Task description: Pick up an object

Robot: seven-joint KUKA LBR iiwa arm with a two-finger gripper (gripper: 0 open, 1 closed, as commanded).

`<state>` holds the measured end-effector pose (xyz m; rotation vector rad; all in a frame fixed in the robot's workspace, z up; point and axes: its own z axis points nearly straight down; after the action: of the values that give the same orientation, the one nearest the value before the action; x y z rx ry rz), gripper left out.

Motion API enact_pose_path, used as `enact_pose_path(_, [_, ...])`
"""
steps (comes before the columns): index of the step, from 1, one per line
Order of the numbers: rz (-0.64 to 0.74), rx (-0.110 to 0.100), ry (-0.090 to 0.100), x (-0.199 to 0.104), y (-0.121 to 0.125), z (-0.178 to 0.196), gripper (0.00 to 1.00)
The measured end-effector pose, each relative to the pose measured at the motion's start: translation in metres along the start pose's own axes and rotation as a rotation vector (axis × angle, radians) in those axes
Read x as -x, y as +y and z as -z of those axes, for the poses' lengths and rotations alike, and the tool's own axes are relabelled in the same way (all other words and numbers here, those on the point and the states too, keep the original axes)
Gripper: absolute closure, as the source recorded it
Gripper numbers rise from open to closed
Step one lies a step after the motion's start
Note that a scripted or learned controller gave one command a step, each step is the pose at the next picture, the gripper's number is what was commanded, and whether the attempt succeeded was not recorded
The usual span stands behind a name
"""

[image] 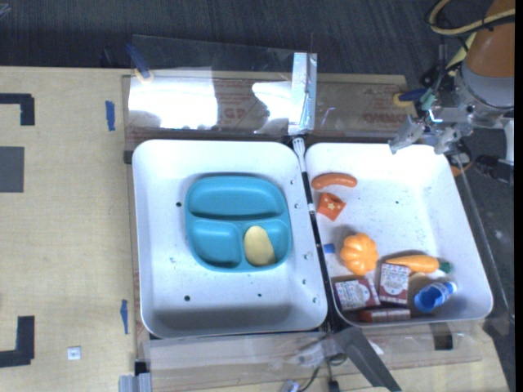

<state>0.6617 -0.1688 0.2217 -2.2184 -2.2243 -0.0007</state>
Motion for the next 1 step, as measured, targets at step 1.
enact_pose_path(1, [0.051, 0.001, 0.0, -0.0463, -0.0042, -0.1279, 0.0])
